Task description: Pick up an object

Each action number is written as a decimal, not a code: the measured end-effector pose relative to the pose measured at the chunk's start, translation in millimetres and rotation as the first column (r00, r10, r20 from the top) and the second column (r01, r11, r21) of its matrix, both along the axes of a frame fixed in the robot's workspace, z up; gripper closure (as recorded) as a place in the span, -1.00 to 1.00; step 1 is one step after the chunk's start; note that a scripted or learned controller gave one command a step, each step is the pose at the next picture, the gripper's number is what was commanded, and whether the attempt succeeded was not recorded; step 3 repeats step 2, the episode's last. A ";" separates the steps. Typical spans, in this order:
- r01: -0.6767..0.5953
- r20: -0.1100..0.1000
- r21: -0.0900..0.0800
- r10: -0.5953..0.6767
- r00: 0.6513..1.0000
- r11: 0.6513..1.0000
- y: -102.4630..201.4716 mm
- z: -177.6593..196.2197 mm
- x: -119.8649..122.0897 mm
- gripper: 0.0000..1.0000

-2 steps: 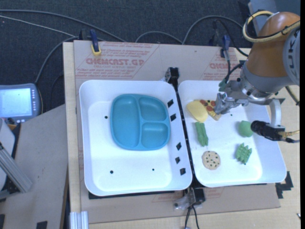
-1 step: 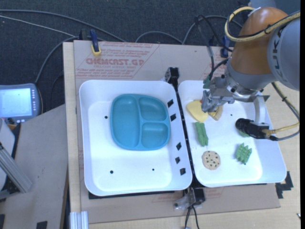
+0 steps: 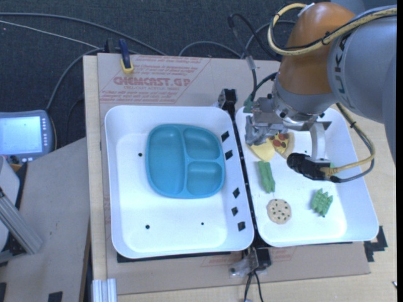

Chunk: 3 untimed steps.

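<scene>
- Yellow wedge-shaped toy food piece with a red-spotted slice beside it (image 3: 269, 147) looks to us like the pick target; it lies on the floor of the right white bin (image 3: 359, 212), near its upper left corner, directly under the tool.
- We see the two-finger gripper (image 3: 262, 131) hanging low over that wedge, but the wrist body hides its tips, so we cannot tell how it is set or whether it touches the piece.
- We judge the pick as not yet done: nothing is visibly lifted, and the approach seems to be the step in hand.
- We count three more pieces lying loose on the same floor: a green stick-shaped toy vegetable (image 3: 267, 176), a round speckled toy cookie (image 3: 278, 211) and a small green leafy toy piece (image 3: 322, 202).
- We note the blue three-compartment plastic tray (image 3: 184, 161) in the left white bin (image 3: 126, 187), well apart from the arm.
</scene>
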<state>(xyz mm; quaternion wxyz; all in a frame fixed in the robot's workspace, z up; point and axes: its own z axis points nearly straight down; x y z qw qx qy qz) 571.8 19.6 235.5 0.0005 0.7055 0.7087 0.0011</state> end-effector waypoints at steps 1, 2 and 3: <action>0.000 -0.005 0.000 0.000 1.000 1.000 48.9 -13.0 1.4 1.00; 0.002 -0.001 0.000 -0.002 1.000 1.000 70.6 -16.1 14.9 1.00; 0.002 -0.001 0.000 -0.002 1.000 1.000 70.6 -16.1 14.9 1.00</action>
